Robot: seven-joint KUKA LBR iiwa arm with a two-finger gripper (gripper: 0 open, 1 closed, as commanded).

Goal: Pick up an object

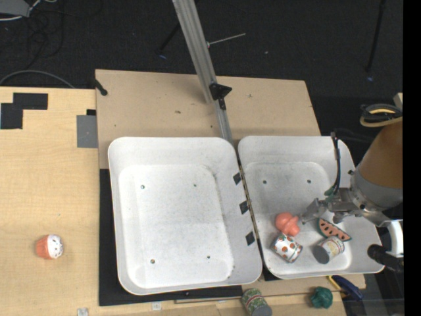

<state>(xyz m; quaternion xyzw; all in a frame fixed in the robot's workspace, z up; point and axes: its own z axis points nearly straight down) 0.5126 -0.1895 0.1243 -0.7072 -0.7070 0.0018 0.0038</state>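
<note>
The right bin [289, 157] holds a small cluster of objects near its front. A pink-orange rounded toy [287, 223] lies beside a white cup with coloured spots [287, 248]. To their right are a watermelon-slice toy [331, 229] and a grey cylinder with a yellow label [329, 249]. My gripper [320, 209] reaches in from the right, low over the bin, just above the watermelon slice and right of the pink toy. Nothing visibly sits in its grasp.
The left bin [171, 216] adjoins the right one. An orange and white ball [49, 247] rests on the wooden table at far left. A green object [321, 297] and a small can [253, 301] lie in front of the bins. A metal rail [200, 51] slants in from behind.
</note>
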